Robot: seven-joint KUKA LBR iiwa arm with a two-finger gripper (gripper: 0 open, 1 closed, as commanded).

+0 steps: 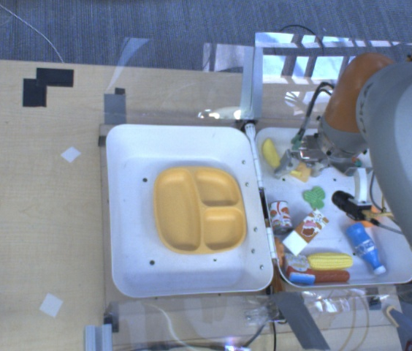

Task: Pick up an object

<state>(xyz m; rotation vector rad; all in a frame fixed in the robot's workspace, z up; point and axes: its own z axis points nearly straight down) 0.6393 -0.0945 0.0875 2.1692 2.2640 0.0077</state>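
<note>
Possibly printed cans [280, 216], lettering unreadable.

Robot lab: bench [38, 196] w/ two bins [126, 218], cables.

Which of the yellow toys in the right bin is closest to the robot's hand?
The small yellow block, just under the gripper; the corn cob lies at the bin's near edge.

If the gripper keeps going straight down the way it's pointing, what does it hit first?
Most likely the small yellow block lying right below the gripper on the floor of the right white bin. The yellow banana-shaped toy sits just beside that line; depth is hard to judge.
</note>
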